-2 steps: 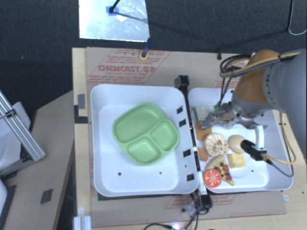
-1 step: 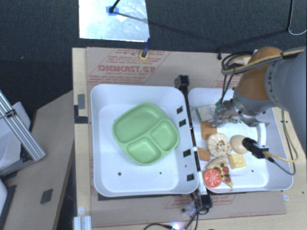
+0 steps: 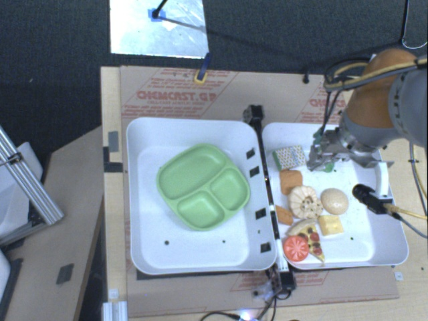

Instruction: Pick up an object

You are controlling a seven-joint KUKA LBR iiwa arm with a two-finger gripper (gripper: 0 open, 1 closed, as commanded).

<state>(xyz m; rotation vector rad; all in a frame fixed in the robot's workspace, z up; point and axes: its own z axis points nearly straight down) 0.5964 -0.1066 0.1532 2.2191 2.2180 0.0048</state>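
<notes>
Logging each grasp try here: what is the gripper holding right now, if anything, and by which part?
It cannot be told. The gripper hangs low in the right bin, beside the patterned green block, with nothing visibly held.

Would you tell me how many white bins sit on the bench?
2: the left bin holds a green divided plate; the right bin holds the toy food, beneath the gripper.

Left bin [image 3: 140,179]: holds a green three-compartment tray [image 3: 203,186], lying flat, turned at a slant, near the bin's middle. Both bins rest on a cardboard sheet [image 3: 180,92] with red printing, visible along the far edge. Beyond the cardboard's far edge, a shiny silver sheet [image 3: 144,19] lies on the dark floor, with a blue clip [image 3: 156,15] on it. A yellow clip [image 3: 200,77] sits at the cardboard's far edge.
</notes>
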